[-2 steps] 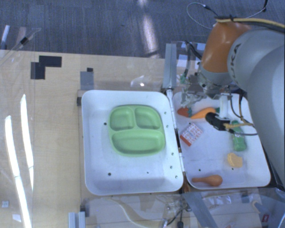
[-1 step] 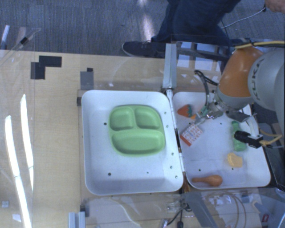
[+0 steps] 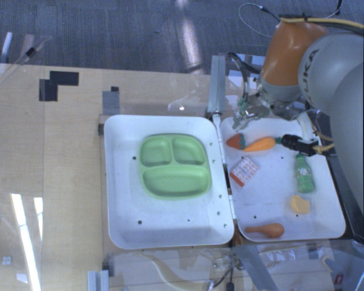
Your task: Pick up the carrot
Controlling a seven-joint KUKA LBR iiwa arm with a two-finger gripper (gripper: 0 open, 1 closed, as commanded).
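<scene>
Two bins (image 3: 114, 187), one tray (image 3: 173, 166), six small items.

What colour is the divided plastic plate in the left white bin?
Light green, clear in the camera view: the divided plastic plate.

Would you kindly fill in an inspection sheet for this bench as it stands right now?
Surface: wooden bench bearing two white bins, left bin and right bin, side by side.
Job's things: carrot lies near the right bin's far edge, untouched.
Clutter: green divided plate in the left bin; strawberry, red-and-white packet, green bottle, yellow piece, brown pear-shaped item in the right bin.
Grippers: gripper hovers above the right bin's far left corner, just beyond the strawberry.
Cables: loops behind the arm; a light cable at the bench front.
Surroundings: grey carpet.
</scene>
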